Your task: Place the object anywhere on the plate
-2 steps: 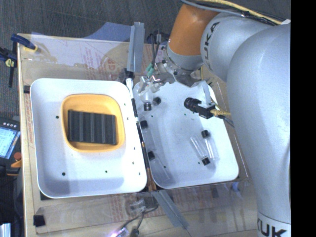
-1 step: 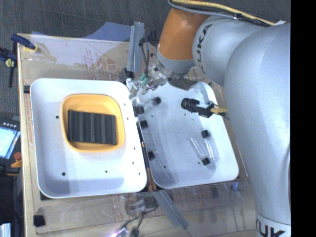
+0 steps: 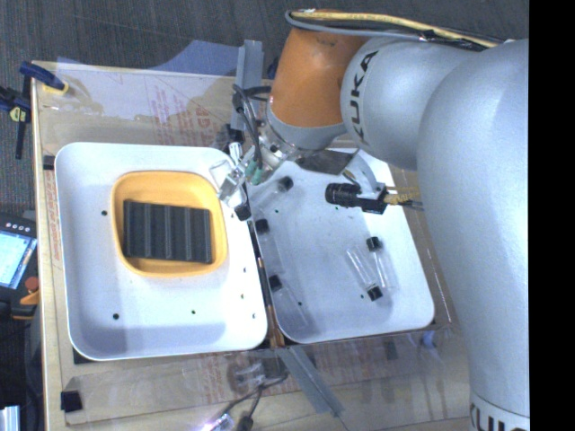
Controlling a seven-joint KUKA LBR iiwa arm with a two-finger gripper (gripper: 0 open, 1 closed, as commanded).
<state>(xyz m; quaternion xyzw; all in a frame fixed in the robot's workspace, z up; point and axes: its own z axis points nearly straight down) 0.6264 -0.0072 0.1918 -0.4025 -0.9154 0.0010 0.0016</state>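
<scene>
Your claw hangs over the seam between the bins at the yellow plate's two o'clock rim, its grip impossible to tell, while the clear object lies in the right bin.

Bins: smooth white plastic, slightly glossy. Plate: yellow, matt plastic rim; dark ribbed centre. Arm: grey, smooth, satin sheen; orange band glossy. Bench: pale wood under clear film.

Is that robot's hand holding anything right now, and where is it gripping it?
It cannot be told: the hand sits above the yellow rectangular plate's corner, too cluttered to judge.
</scene>
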